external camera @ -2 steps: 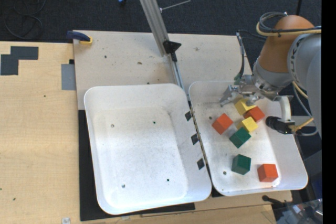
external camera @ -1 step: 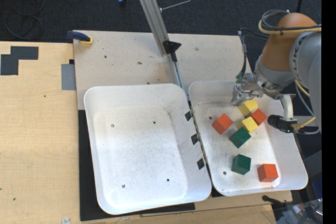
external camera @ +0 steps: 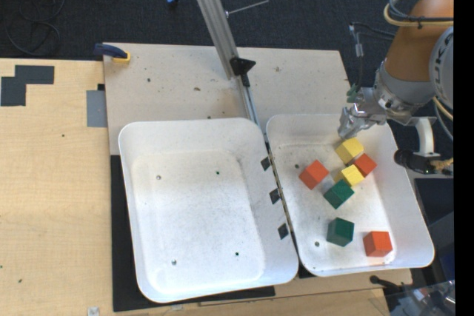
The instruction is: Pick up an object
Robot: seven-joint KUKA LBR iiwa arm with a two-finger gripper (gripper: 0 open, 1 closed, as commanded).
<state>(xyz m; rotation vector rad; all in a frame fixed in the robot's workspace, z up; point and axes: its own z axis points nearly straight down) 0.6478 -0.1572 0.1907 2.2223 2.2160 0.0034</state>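
Several small cubes lie in the right bin (external camera: 415,233): a yellow cube (external camera: 349,151), an orange cube (external camera: 313,174), a second yellow cube (external camera: 352,175) touching a small orange one (external camera: 366,164), a green cube (external camera: 338,194), another green cube (external camera: 341,231) and an orange cube (external camera: 378,243). My gripper (external camera: 349,125) hangs at the bin's far edge, just above and behind the first yellow cube. I see nothing held in it.
The left bin (external camera: 141,159) stands beside the right one, with black clips (external camera: 272,194) along the shared edge. A slanted metal bar (external camera: 216,18) rises behind the bins. A wooden bench surface (external camera: 52,189) lies at the left.
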